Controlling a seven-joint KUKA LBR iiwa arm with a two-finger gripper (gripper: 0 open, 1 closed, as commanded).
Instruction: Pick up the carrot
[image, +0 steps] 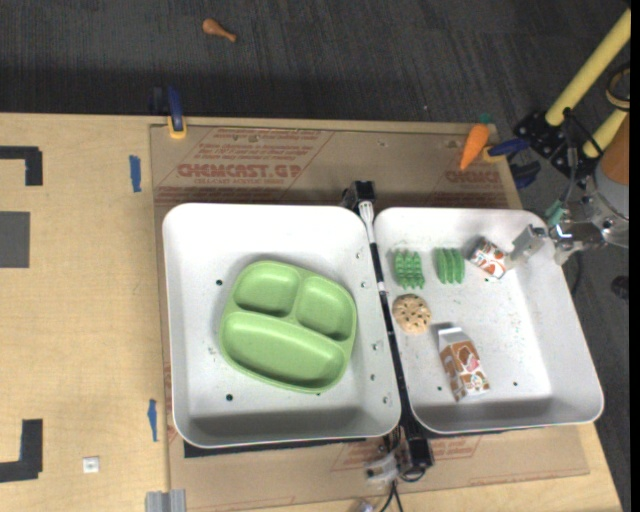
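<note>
In the right bin (560, 400), a carton (462, 366) lies near the 6 o'clock edge, with a cookie (411, 314) at its 10 o'clock. Farther back are two green pieces (428, 267) and a small packet (489, 259). The left bin (190, 330) holds a green tray (287, 322). The gripper (528, 243) reaches in from 3 o'clock, low over the right bin's far rim, just beside the packet; how its tips stand cannot be told. The carrot (474, 146) lies outside the bins on the board (300, 160), at 12 o'clock from the right bin.
</note>
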